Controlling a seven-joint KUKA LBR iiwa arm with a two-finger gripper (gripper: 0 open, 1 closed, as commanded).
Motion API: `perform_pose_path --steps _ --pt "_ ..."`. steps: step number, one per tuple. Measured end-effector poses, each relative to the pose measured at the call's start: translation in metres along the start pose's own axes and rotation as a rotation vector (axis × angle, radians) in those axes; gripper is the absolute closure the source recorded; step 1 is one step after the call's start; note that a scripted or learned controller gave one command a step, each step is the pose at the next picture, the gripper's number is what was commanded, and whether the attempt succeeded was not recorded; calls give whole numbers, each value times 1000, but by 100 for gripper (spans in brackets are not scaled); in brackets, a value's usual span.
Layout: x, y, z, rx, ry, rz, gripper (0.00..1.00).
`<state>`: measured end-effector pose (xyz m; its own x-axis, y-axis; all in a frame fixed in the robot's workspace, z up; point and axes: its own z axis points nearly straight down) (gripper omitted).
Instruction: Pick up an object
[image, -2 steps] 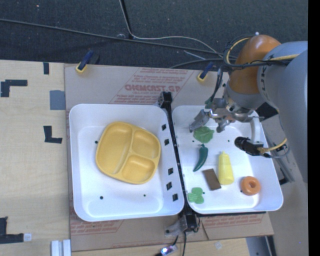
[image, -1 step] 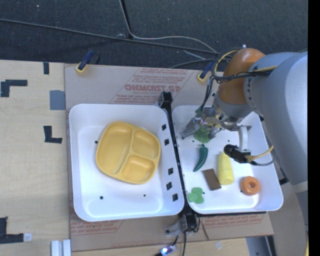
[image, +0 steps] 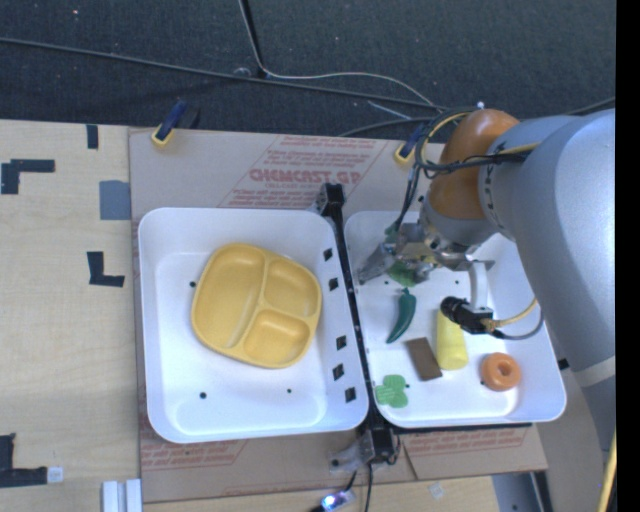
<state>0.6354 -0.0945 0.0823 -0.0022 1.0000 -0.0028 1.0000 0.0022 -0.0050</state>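
Reaching in from the right, the gripper (image: 393, 262) hangs low over the right bin (image: 530, 400) w/ fingers spread apart, nothing between them. Green pepper (image: 403, 315) lies just below it; yellow divided plate (image: 257, 304) sits in left bin (image: 165, 390).

grey arm's two-finger gripper (image: 400, 262) low in right white bin (image: 535, 400), above curved green pepper (image: 402, 315); yellow divided plastic plate (image: 257, 304) in left white bin (image: 165, 330).

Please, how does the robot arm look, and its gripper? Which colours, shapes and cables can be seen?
The arm is thick, rounded and light grey, with a glossy orange band above the wrist. Thin black and yellow cables run along the wrist. The gripper is small, of grey metal, with slim fingers.
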Motion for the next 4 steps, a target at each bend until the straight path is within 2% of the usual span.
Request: perform_pose_path --steps 1,4 --pt "0 1 -10 -2 -1 -1 100" --pt "-4 1 -133 -5 2 0 100"
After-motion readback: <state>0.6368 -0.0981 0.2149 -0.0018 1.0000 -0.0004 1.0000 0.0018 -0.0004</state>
